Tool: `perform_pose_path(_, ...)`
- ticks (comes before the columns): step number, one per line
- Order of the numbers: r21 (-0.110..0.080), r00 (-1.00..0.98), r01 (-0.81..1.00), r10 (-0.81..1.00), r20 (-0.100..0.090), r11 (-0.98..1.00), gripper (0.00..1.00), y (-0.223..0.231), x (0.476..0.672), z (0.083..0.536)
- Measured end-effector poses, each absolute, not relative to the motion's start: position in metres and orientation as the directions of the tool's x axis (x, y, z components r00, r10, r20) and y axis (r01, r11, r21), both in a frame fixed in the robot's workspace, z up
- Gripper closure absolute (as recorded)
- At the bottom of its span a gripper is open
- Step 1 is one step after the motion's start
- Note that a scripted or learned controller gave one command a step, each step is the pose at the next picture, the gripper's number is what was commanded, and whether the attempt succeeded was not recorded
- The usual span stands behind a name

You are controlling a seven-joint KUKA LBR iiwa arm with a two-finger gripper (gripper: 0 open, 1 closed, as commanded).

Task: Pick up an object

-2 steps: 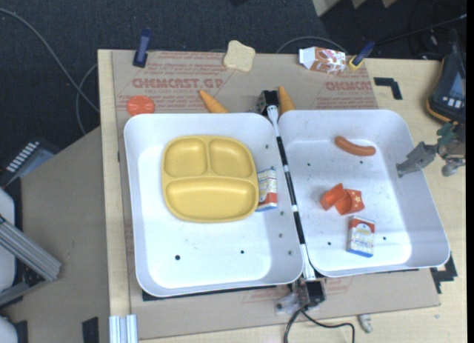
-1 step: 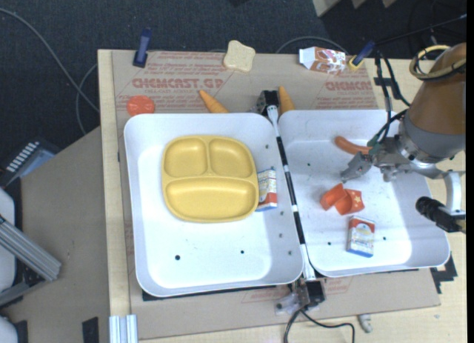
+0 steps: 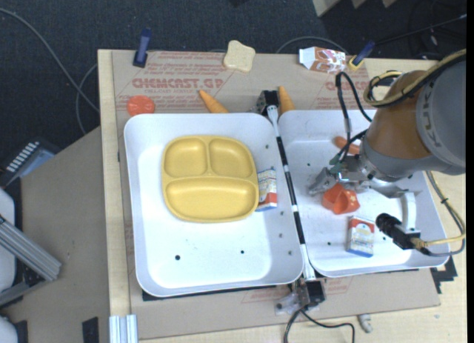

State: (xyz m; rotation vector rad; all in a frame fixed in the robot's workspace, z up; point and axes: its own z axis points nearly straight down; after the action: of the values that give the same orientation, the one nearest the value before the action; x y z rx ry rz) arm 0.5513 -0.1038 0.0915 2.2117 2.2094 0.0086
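My gripper (image 3: pixel 327 180) hangs low in the right bin (image 3: pixel 318 256), near its left-middle, below the grey arm with the orange band (image 3: pixel 396 130). A red-orange chunky object (image 3: pixel 341 200) lies just below and right of the gripper, close to it or touching it; I cannot tell which. A small red, white and blue box (image 3: pixel 361 236) lies nearer the front of that bin. A small orange piece (image 3: pixel 338 141) rests at the back, partly hidden by the arm.
The left bin (image 3: pixel 215 260) holds a yellow divided plate (image 3: pixel 210 178) and a small carton (image 3: pixel 266 189) against its right wall. On the bench behind the bins lie carrots (image 3: pixel 212 102), a bread-shaped toy (image 3: pixel 239 55), a blue clip (image 3: pixel 141 47) and a wrapper (image 3: pixel 323 58). Cables trail at the right.
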Motion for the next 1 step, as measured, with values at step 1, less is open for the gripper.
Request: perform_pose_path(1, 0.027, 0.0, 1.0, 1.0, -0.003, 0.0, 1.0, -0.1014, 0.5556, 0.1059)
